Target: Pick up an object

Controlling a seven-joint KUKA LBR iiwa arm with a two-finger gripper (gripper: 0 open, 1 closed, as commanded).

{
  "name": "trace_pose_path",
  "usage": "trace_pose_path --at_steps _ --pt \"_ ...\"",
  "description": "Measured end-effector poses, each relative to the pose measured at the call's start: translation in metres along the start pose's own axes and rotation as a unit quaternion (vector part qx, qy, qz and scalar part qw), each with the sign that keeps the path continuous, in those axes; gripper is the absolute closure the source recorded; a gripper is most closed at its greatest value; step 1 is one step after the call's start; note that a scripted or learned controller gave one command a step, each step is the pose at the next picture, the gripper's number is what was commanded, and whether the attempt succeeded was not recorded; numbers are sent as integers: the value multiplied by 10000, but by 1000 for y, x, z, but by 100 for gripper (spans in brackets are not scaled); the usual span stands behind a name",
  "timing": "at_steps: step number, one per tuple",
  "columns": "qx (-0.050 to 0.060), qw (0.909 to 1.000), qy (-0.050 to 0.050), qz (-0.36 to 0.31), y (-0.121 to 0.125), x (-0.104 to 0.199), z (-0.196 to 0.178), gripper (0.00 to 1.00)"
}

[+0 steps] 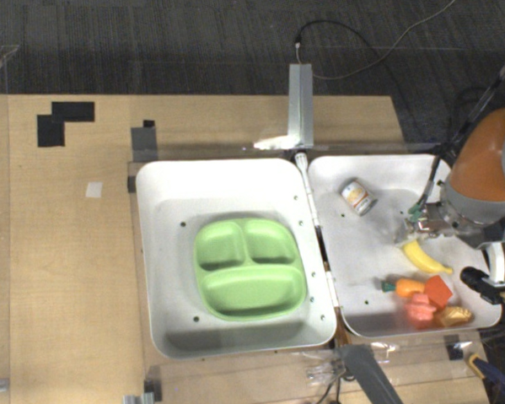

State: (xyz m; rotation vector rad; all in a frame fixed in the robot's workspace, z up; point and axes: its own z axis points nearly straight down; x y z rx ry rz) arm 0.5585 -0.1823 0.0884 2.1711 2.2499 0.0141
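Bright even overhead light, soft shadows

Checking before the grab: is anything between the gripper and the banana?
Nothing visible. The gripper sits just above the banana in the right bin, with bare bin floor between them. The can lies off to the side.

Matt pale wood on the bench [62, 274], smooth white plastic on both bins [166, 244], a glossy green plastic tray [249, 269], and at two o'clock a shiny metal can [357, 196].
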Motion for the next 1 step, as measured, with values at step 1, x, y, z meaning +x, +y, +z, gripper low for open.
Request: trace_pose_path --at_steps 1 --pt "46 9997 20 -238 44 42 -116 100"
